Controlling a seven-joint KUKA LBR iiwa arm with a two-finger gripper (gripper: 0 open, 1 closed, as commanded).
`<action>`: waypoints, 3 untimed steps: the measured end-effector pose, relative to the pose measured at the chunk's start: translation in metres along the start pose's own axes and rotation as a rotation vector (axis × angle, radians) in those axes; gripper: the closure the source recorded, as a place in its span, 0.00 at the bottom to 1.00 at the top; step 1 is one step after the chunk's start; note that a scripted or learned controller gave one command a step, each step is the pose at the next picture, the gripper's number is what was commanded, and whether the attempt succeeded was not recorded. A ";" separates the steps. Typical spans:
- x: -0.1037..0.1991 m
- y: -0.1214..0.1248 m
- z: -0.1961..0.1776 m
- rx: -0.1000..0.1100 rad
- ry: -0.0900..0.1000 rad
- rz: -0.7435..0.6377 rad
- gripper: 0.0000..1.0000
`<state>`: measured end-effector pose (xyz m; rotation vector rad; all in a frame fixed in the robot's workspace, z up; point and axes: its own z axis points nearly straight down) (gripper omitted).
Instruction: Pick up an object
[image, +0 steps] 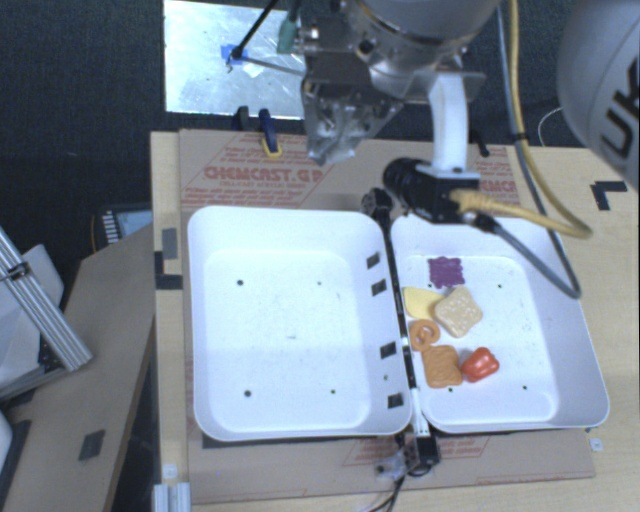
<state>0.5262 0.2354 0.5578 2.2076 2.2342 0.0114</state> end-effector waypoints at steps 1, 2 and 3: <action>0.001 0.000 -0.011 -0.002 0.001 -0.004 1.00; 0.001 0.000 -0.022 -0.003 0.002 -0.008 1.00; 0.001 0.000 -0.022 -0.002 0.002 -0.009 0.00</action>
